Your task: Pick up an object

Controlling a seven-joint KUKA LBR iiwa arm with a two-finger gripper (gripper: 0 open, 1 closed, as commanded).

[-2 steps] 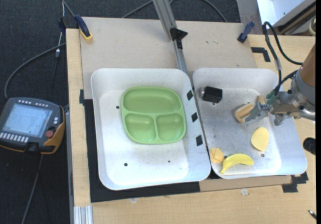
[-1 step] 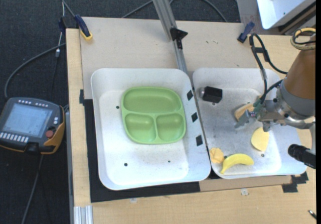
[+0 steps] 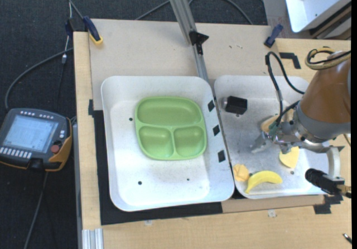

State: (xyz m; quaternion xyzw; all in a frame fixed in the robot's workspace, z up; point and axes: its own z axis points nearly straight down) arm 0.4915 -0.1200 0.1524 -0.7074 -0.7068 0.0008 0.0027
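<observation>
Pale wooden surface [image 3: 145, 47]; my hand [image 3: 266, 140], grip unreadable, hovers near the yellow plastic banana [image 3: 264, 179] — could miss between toys.

A robotics lab. A grey and orange arm [image 3: 326, 103] reaches in at the right of the frame over a plain tabletop [image 3: 139, 47] bearing two white bins [image 3: 120, 186]. A teach pendant [image 3: 33, 139] with a lit screen lies on dark carpet [image 3: 33, 47] at the left, its cable [image 3: 39, 63] trailing across the floor. Blue clamps [image 3: 92, 30] grip the tabletop's upper corners, an aluminium post [image 3: 178, 2] rises at the top centre, and black tape marks sit along the bin edges.
</observation>
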